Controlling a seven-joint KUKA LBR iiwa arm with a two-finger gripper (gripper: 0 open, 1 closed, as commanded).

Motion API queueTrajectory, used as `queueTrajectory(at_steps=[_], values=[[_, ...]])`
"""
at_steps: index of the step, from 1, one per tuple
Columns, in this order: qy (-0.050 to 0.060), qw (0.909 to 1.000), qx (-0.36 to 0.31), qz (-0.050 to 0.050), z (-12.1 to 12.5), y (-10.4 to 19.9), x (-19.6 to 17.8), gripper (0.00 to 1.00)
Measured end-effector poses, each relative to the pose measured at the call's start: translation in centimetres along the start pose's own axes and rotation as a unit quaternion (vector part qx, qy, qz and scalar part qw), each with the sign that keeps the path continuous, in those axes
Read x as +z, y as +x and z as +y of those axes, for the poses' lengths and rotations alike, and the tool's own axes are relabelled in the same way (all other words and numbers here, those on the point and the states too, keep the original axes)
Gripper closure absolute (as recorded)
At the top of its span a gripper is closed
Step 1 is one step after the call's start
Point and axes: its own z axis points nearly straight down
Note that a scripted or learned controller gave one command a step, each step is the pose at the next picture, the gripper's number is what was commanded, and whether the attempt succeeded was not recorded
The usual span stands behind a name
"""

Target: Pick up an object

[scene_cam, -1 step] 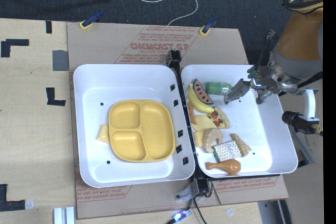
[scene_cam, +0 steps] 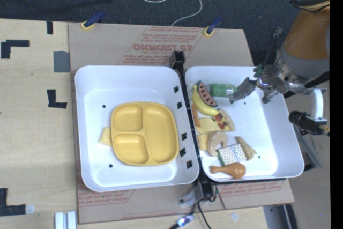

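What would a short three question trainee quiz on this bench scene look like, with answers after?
1. True or false: the yellow divided plate lies in the left bin.
2. Which toy lies nearest the right bin's front edge? A) drumstick B) watermelon slice C) banana
3. Fill in: the gripper hovers over the ____ bin, near the green item.

Key: 1 true. 2 A, the drumstick. 3 right.
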Motion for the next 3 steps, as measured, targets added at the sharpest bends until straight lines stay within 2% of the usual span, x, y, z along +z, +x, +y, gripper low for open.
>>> queueTrajectory(at_steps=[1,3], values=[[0.003,1.0,0.0,0.0,-0.2,0.5,6.4,0.0],[0.002,1.0,0.0,0.001,-0.4,-0.1,16.6,0.0]])
